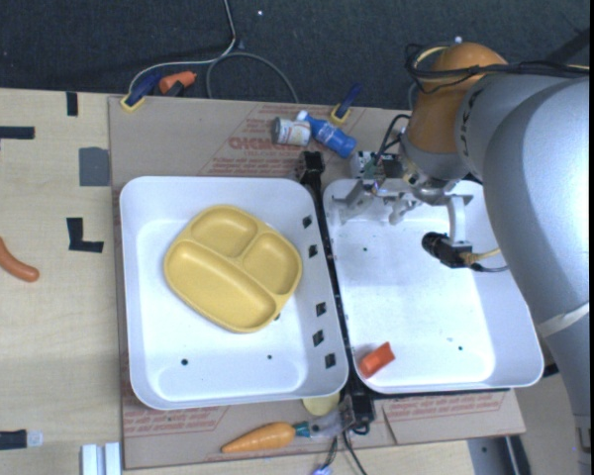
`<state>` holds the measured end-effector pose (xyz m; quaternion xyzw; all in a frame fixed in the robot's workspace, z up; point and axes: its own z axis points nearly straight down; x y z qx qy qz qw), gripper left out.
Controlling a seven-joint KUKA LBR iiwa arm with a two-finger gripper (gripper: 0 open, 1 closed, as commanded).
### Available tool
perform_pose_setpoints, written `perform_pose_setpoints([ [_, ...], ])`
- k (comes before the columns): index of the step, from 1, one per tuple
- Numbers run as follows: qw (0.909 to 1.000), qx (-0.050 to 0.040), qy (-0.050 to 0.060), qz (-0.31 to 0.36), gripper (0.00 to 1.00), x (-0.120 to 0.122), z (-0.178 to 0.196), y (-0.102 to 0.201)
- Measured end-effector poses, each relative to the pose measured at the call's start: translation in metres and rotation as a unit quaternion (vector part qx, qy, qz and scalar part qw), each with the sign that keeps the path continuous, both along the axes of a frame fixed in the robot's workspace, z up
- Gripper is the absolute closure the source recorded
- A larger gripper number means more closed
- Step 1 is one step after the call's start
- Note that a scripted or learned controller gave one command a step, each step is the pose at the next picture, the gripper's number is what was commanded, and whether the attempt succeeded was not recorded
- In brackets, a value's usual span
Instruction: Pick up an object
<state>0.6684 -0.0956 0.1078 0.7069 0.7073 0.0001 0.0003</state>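
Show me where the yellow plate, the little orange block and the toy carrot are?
Yellow divided plate (233,267): camera view, on its central ridge, left bin.
Orange block (376,359): camera view, on its top face, right bin.
Toy carrot (257,438): camera view, on its orange body, below the bins.

A small orange block (376,358) lay tilted near the front left corner of the right bin (495,364). A yellow divided plate (234,266) rested flat in the left bin (144,295).

two white bins (144,295) (505,334), one yellow divided plate (233,265), one orange block (376,358), one toy carrot (259,438), one toy sausage (12,258), one blue-and-white bottle (315,132).
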Motion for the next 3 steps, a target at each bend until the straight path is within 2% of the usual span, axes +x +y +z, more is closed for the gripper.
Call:
perform_pose_setpoints([
  [1, 1.0000, -0.0006, 0.001, 0.000, 0.00, 0.000, -0.001, 0.000],
  [2, 1.0000, -0.0011, 0.000, 0.000, 0.00, 0.000, -0.023, 0.002],
  [3, 1.0000, -0.0014, 0.000, 0.000, 0.00, 0.000, -0.022, 0.002],
])
